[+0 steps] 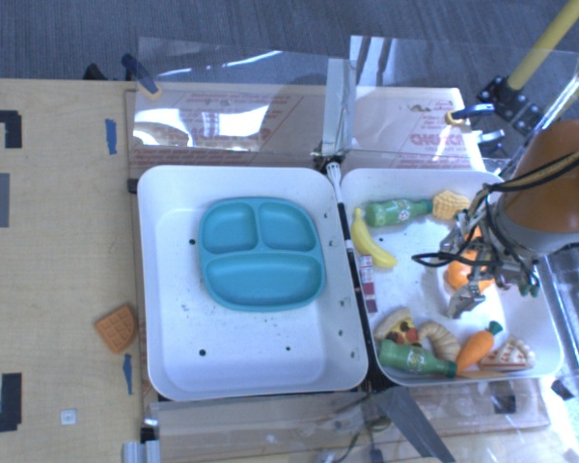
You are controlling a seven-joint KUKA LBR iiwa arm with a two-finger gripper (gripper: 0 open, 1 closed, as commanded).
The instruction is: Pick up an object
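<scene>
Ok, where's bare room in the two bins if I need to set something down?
Left bin: bare floor in front of the blue plate and along its left side. Right bin: crowded. The banana, upper bottle, waffle, orange, lower bottle, carrot and pizza slice ring it; one small bare patch lies between banana and gripper.

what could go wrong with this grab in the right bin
1. The pincer sits low in the right bin, right by an orange round fruit; a rounded shape like that may well slip away.
2. Toys crowd the near end: carrot, croissant, a green bottle. The pincer could nudge them or catch two at once.
3. Loose cables hang by the wrist and might snag on items.
</scene>
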